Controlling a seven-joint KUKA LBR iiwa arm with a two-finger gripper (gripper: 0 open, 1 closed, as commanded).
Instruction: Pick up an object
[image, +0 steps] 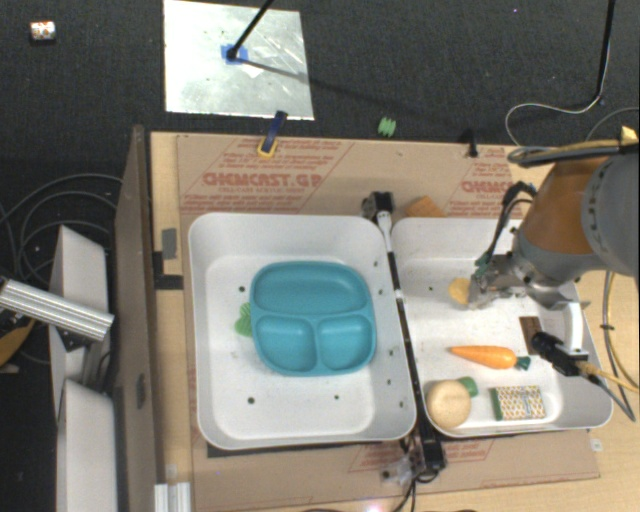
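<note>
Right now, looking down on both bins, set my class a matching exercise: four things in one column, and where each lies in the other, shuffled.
Things:
1. blue divided tray
2. carrot
3. round cream ball
4. gripper

Places:
A. near left corner of the right bin
B. middle of the left bin
C. beside a small yellow piece
D. right bin, between the gripper and the patterned card

Pairs: 1-B, 2-D, 3-A, 4-C

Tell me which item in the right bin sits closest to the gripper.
The small yellow piece, right beside the gripper near the bin's upper middle. The carrot, round cream ball and patterned green packet all lie further toward the near edge.
</note>
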